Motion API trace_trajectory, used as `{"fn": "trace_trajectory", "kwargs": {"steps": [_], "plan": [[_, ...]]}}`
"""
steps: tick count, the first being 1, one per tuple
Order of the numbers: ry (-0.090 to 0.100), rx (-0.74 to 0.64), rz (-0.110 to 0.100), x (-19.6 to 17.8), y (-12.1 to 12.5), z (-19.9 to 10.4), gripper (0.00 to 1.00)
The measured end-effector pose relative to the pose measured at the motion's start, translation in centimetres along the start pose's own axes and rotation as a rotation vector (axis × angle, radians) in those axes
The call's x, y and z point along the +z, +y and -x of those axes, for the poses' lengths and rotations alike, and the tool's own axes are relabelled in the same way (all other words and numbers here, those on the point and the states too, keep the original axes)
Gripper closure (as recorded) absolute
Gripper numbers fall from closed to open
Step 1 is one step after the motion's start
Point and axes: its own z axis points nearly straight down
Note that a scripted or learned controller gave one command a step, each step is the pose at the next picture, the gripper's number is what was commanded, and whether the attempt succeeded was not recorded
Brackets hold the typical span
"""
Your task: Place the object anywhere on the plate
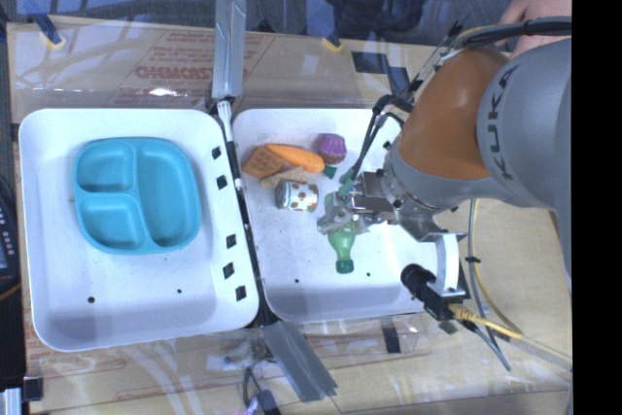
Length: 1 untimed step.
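Note: gripper [342, 215] sits in the right bin [292, 296] directly over the green bottle [342, 248], whose long axis points toward the near wall; grasp cannot be told, and your plate [136, 192] lies well apart, leftward.

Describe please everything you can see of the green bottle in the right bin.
The green bottle is small and looks like glossy plastic, with a rounded body and a narrower neck. It lies on its side on the floor of the right bin, neck pointing toward the near wall. The gripper sits directly over its upper body and hides part of it, so contact cannot be judged. It lies apart from the spotted can, on that can's right.
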Motion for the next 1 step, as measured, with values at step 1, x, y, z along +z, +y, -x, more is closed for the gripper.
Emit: {"fn": "trace_trajectory", "kwargs": {"steps": [1], "plan": [[0.0, -0.202, 0.008, 1.63, 6.72, -7.11, 1.0]]}}
